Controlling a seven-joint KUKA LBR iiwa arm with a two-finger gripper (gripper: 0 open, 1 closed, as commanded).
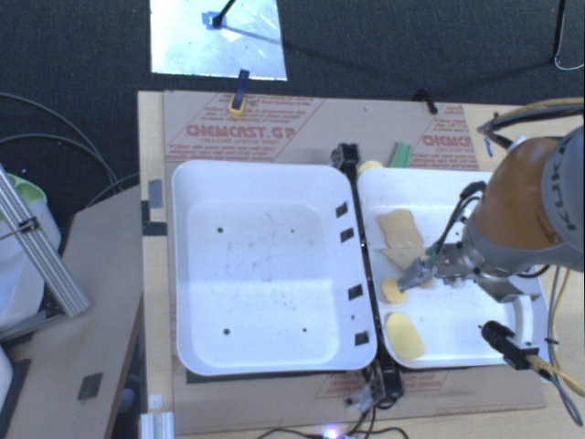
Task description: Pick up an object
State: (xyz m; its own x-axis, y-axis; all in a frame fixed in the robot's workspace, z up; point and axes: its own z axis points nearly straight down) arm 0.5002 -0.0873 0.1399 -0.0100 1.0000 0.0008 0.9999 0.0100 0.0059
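Bins sit side by side on a cardboard sheet (274, 131) printed with red lettering, presumably so a program can draw things from one tray and drop them in the other. At the centre-left of the frame the left bin (187, 245) is a shallow tray of smooth white plastic with rounded corners, its floor lightly speckled and dotted with a few small dark holes. Right of centre, the right bin (430, 179) carries everything there is to pick: a tan rectangular slab (399, 227) like a cracker or sponge, matte and flat, lying near the bin's upper left; a small yellow round piece (393, 291) below it; and a larger yellow oval piece (405, 335), smooth and slightly domed, near the bin's lower left corner. Another pale yellow lump (369, 166) rests on the rim between the two bins at the top. From the right edge the arm (526, 204), with its glossy orange band and grey casing, leans down into this bin, which fits an approach to a pick. Its gripper (413, 276) is low over the floor, just beside the small round piece and below the tan slab; whether the metal tips are apart or together I cannot tell, and nothing is visibly caught there. Black clips (348, 236) line the seam where the bins meet, likely to pin them in place.
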